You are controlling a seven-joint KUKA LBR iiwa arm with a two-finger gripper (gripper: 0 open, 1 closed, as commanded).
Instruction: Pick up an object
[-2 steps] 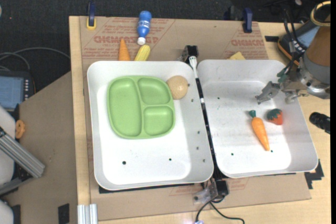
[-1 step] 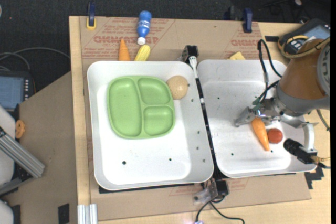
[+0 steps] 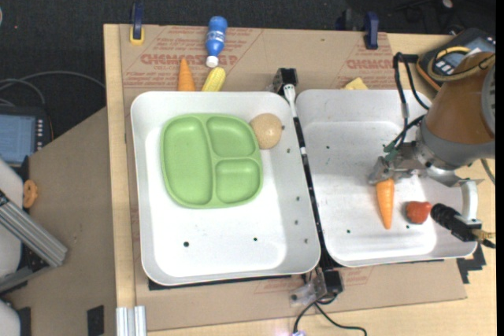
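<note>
Right bin (image 3: 346, 244): carrot (image 3: 385, 202) beside tomato (image 3: 417, 211). Tool (image 3: 391, 168) directly above carrot top; grip state cannot tell. Risk: off-centre closure rolls tapered carrot aside, toward tomato. Far: plate (image 3: 211, 160), left bin (image 3: 157, 248).

Grey two-finger gripper (image 3: 391, 169) too small/dark to read finger state, tips blur into top of orange plastic carrot (image 3: 385, 203). Grey-orange arm (image 3: 465, 110) cut by right edge. Small red object (image 3: 417, 211) too small to ID, partly behind black part.
</note>
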